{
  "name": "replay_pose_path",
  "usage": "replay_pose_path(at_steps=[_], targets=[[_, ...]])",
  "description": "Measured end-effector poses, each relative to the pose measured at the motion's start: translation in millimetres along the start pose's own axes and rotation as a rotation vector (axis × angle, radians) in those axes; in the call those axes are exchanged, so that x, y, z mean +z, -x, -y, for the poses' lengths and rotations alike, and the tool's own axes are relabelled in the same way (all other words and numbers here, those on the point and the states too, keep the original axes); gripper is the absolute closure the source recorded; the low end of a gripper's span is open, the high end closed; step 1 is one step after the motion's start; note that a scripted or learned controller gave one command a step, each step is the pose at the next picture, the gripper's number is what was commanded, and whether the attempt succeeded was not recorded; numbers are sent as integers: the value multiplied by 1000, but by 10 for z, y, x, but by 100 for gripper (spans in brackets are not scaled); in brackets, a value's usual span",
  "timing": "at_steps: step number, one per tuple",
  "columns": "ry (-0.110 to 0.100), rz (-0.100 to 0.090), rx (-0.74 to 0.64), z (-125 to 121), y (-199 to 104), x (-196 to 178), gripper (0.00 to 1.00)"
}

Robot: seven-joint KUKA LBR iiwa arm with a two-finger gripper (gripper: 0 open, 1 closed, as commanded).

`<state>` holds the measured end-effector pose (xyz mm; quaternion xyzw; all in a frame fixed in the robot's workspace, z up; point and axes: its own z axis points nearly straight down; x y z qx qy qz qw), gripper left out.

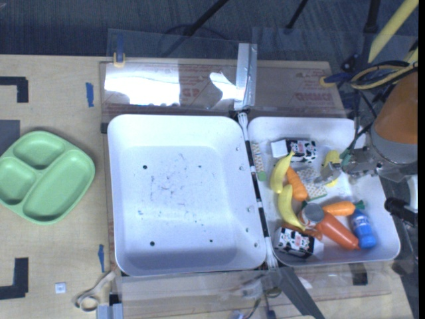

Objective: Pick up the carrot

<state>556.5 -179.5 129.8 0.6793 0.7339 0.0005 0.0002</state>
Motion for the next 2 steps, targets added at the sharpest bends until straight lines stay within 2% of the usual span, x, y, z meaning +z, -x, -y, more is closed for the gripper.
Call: replay_pose_path(at_steps=[1, 2], targets=[[5, 1, -252, 295, -790, 425, 0], [4, 3, -280, 38, -53, 431, 0]])
